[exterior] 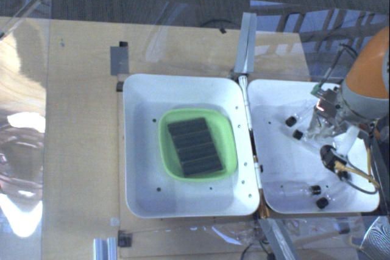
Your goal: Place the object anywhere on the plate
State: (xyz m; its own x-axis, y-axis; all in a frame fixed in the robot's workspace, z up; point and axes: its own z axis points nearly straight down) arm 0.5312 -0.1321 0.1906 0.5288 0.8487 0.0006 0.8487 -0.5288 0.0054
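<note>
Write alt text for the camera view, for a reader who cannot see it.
A dark ridged block lies on a green plate in the left white bin. The arm reaches over the right bin, its hand low above the bin floor.

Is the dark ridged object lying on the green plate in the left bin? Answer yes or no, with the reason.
Yes. The dark ridged object lies flat inside the green plate, which sits in the left bin.
</note>
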